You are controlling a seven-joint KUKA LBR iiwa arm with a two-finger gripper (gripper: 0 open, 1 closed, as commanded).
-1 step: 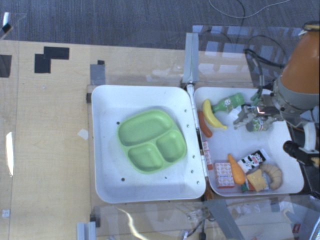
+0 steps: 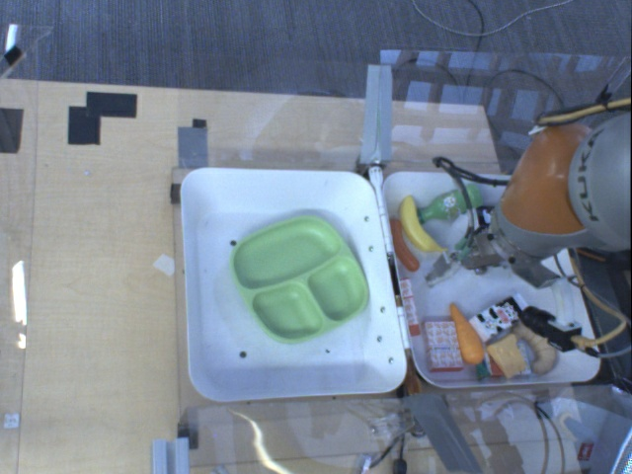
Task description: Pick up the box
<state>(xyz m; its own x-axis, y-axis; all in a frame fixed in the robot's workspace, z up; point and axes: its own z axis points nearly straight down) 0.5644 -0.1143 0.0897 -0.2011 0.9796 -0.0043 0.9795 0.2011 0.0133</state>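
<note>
1. In the right bin (image 2: 423,361), the gripper (image 2: 446,265) hangs low over the white floor, its fingers spread apart with nothing between them.
2. The step in hand looks like the approach: the box (image 2: 442,344), small, with a red pattern, lies flat below the gripper in the view, near the bin's front edge, apart from the fingertips.
3. A carrot (image 2: 466,332) lies just beside the box, on the side toward the arm (image 2: 568,186); a banana (image 2: 417,224) sits above the gripper in the view, near a green bottle (image 2: 446,205).
4. The next move likely calls for shifting the gripper toward the front of the bin until the spread fingers straddle the box, then lowering and closing without catching the carrot.
5. The left bin (image 2: 207,363), across the divider from the gripper, carries a green divided plate (image 2: 299,277).
</note>
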